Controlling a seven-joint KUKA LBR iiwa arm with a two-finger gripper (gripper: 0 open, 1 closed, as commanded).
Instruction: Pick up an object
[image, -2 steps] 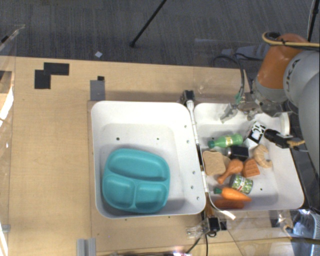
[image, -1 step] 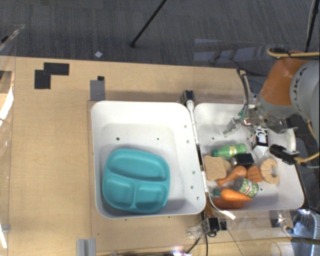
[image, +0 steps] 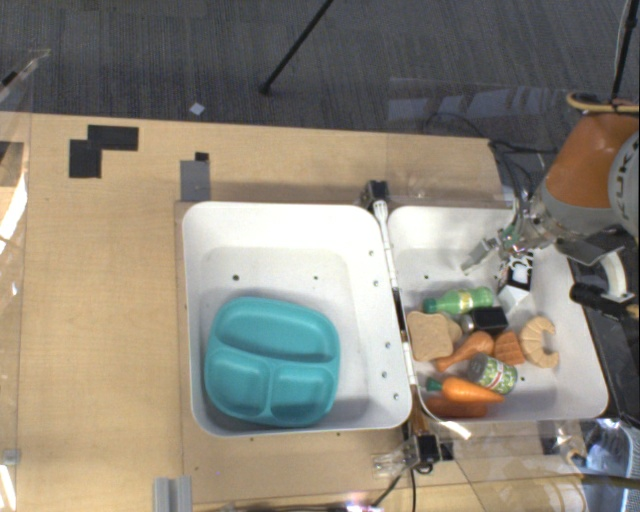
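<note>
You are hovering the gripper (image: 512, 262), finger state unclear, above the right bin (image: 440, 235). You are targeting the light, slippery green bottle (image: 460, 301); grip mid-body.

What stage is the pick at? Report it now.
Done: the arm has reached over the right bin. In hand: nothing shows between the fingers of the gripper, which hangs above the toy pile, near the green bottle. Left: grasp and lift one.

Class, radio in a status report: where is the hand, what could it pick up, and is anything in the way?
Hand over right white bin, grip unclear. Green plastic bottle nearest, untouched. Toy carrot, bread slice crowded close. Teal divided tray alone in left bin.
</note>
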